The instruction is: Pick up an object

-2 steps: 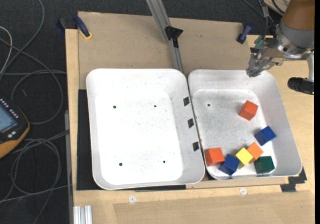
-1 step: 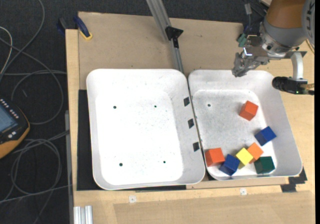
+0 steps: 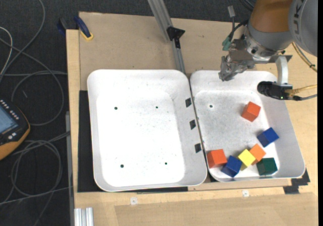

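Claw (image 3: 228, 73): hangs over the right bin's (image 3: 287, 134) far rim; whether it is apart or together cannot be told.
Arm (image 3: 275, 13): enters from upper right, wrist pointing down-left.
Nearest block: orange cube (image 3: 251, 111), alone mid-bin, well apart from the claw.
Other blocks (image 3: 245, 158): clustered at the bin's near edge.
Left bin (image 3: 101, 114): beside it on the desk (image 3: 126, 33).

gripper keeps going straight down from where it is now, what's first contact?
Probably bare floor of the right white bin near its far rim; the gripper hangs over that corner. Nearest block, the orange-red cube, sits off to the side. Depth is unclear from this slant.
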Motion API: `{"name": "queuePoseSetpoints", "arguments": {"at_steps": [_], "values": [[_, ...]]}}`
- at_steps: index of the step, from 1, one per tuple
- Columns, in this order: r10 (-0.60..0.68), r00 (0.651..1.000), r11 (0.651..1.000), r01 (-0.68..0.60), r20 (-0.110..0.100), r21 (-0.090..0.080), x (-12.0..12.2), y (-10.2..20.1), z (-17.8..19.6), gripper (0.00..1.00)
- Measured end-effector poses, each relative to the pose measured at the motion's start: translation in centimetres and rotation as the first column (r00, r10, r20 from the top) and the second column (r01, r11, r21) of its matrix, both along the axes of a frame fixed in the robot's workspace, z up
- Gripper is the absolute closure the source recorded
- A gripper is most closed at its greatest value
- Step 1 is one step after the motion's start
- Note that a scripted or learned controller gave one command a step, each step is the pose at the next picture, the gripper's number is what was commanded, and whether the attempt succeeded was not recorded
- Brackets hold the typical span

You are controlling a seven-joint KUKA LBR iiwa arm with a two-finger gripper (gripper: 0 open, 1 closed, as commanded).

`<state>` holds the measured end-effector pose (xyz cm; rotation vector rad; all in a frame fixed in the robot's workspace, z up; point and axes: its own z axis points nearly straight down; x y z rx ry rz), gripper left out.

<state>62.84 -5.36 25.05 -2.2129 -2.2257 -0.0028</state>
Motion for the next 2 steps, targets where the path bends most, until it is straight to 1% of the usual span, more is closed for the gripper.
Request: {"name": "queuePoseSetpoints", "arguments": {"at_steps": [1,2], "values": [[0.002,1.0,1.0,-0.002,-0.001,0.0,-0.8,6.2,0.2,1.0],[0.0,1.0,1.0,0.0,0.002,-0.001,0.0,11.0,-0.5,1.0]]}}
